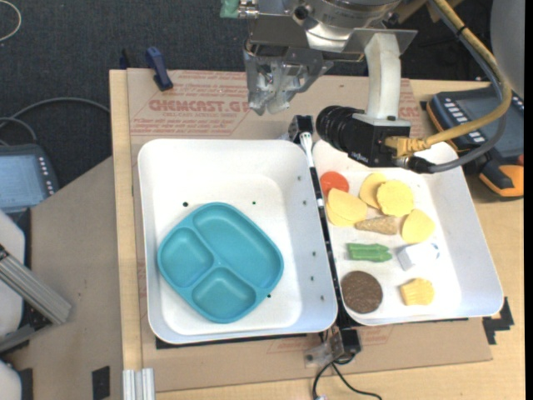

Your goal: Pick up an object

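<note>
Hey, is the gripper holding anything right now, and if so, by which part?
Nothing is held: the gripper hangs above the bench behind the bins, with nothing between its fingers.

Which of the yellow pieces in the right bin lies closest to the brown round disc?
The small ridged yellow piece at the bin's near edge, just right of the brown disc. The other yellow pieces cluster farther back, beyond the green piece.

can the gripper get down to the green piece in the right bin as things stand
Probably yes. The green piece lies uncovered in the right bin, apart from its neighbours, and the gripper hangs above the bench behind the bins.
</note>
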Controlling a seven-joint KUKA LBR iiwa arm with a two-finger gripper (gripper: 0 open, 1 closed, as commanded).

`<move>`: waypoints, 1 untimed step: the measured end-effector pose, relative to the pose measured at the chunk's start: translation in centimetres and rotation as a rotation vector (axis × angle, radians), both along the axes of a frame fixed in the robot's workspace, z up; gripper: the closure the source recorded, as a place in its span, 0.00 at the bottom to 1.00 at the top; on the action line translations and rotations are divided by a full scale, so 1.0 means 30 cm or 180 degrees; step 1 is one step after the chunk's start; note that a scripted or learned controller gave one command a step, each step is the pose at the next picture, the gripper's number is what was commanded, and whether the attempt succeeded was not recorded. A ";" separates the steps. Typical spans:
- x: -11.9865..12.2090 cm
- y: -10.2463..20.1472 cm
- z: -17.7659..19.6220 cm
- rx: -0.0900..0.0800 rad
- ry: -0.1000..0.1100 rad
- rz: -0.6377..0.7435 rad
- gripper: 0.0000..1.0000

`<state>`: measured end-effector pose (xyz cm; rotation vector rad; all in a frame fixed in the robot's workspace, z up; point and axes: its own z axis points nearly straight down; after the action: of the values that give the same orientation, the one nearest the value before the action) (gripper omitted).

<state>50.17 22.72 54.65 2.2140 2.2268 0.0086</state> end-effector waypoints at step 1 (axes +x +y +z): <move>0.233 -0.080 -0.163 -0.0021 0.0034 -0.0035 1.00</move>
<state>57.15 20.33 49.75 2.2284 2.2165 -0.0106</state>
